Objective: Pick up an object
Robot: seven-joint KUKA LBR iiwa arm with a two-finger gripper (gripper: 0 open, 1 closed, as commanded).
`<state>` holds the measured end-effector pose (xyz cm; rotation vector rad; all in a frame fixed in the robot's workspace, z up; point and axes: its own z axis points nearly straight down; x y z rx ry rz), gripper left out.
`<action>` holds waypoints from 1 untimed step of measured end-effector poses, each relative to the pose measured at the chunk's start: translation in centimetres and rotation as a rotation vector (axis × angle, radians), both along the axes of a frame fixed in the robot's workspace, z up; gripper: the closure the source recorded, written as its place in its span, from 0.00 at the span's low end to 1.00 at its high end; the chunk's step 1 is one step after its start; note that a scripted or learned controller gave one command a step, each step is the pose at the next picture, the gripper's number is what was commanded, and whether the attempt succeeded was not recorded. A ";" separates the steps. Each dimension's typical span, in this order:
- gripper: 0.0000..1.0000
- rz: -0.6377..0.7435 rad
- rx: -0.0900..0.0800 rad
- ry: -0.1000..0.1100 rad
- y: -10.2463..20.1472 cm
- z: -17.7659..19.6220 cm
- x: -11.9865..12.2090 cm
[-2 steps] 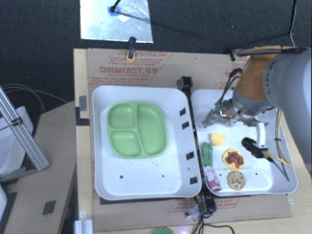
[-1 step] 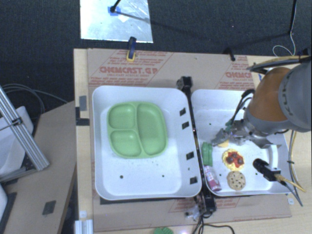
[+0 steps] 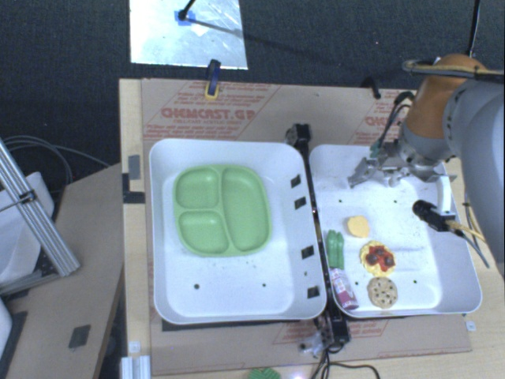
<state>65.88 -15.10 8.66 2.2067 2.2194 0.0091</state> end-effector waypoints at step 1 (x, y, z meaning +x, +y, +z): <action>0.00 0.004 0.004 0.004 6.6 5.5 1.3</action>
